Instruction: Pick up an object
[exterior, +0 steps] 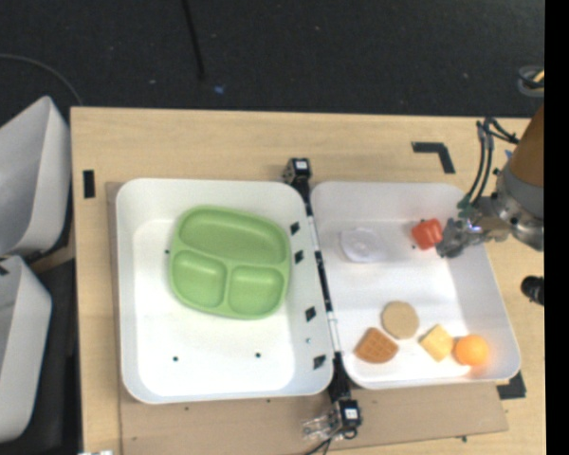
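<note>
A small red object (pixel 426 232) sits in the upper right part of the right bin (pixel 474 282). My gripper (pixel 452 239) reaches in from the right edge, and its tip is right against the red object's right side. I cannot tell whether the object rests on the bin floor or is lifted. Along the near side of the same bin lie a round tan disc (pixel 399 319), an orange-brown wedge (pixel 376 348), a yellow block (pixel 436 342) and an orange ball (pixel 471 350). A pale translucent round piece (pixel 360 245) lies to the left of the red object.
The left bin (pixel 142 349) holds a green divided plate (pixel 230 262) in its upper middle. A black-clipped divider (pixel 315 282) joins the two bins. White containers (pixel 19 207) stand off the bench at the left. Cables hang near the arm at the right.
</note>
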{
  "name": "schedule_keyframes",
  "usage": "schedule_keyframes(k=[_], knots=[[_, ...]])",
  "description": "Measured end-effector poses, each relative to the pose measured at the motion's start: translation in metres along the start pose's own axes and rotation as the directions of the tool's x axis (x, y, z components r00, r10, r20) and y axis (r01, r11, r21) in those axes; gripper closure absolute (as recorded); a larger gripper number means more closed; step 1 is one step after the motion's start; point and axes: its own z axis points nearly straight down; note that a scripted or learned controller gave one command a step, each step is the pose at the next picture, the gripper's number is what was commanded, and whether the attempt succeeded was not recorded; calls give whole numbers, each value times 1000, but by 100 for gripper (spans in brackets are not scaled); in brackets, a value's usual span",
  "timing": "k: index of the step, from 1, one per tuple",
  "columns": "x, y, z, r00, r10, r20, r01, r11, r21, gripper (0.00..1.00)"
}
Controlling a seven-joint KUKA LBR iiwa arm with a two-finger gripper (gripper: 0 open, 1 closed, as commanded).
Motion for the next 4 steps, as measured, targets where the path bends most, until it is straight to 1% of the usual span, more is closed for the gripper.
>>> schedule_keyframes(k=[1, 3, 4], knots=[[4, 10, -55, 1000, -1, 0, 1, 1000, 0, 100], [116, 29, -59, 1000, -5, -4, 5, 1000, 6, 100], [171, 26, -65, 1000, -5, -5, 5, 1000, 6, 100]])
